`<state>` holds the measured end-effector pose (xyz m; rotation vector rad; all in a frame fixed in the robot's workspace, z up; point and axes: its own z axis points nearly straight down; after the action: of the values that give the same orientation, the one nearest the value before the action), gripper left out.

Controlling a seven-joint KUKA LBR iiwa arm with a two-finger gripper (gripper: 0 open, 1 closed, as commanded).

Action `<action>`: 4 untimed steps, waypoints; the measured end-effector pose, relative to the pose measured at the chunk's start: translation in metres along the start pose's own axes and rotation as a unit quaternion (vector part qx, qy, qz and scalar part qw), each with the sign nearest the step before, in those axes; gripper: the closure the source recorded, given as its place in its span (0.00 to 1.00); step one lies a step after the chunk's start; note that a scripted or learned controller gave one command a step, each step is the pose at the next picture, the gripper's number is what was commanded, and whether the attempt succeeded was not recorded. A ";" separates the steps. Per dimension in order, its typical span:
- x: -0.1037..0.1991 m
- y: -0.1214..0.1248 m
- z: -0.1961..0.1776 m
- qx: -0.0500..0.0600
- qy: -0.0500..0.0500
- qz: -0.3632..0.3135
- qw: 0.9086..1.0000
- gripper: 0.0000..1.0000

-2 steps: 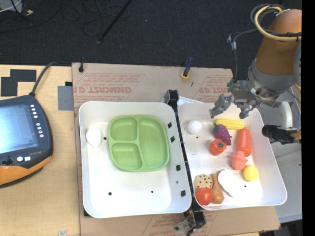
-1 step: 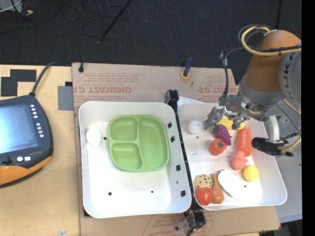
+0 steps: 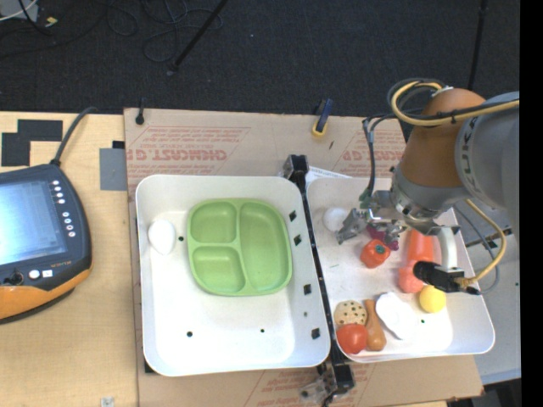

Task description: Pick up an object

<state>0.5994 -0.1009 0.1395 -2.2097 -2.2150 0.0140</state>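
Observation:
My gripper (image 3: 371,236) hangs over the right bin (image 3: 475,339), in its upper left part, and looks open. One grey finger (image 3: 347,231) points down-left, toward a small white ball (image 3: 334,219). A small red tomato (image 3: 374,253) lies just below the gripper, touching or nearly touching it, and is not held. An orange-pink piece (image 3: 415,259) lies to the right of the tomato, with a yellow lemon (image 3: 432,299) below it. The grey arm with its orange band (image 3: 437,147) comes in from the upper right.
At the front of the right bin lie a cookie (image 3: 349,312), a red fruit (image 3: 352,338), a brown sausage (image 3: 374,330) and a white lump (image 3: 395,316). The left bin (image 3: 170,337) holds a green divided plate (image 3: 237,246) and a white egg (image 3: 161,236). A tablet (image 3: 34,227) sits far left.

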 end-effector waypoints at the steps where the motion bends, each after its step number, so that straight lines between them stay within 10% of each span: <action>1: 0.002 0.001 0.055 -0.005 -0.002 0.000 1.000 0.00; 2: 0.001 0.000 0.047 -0.001 0.000 0.003 1.000 1.00; 4: -0.016 -0.009 -0.050 -0.006 -0.001 0.002 1.000 1.00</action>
<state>0.5916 -0.1175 0.1900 -2.2214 -2.2173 0.0040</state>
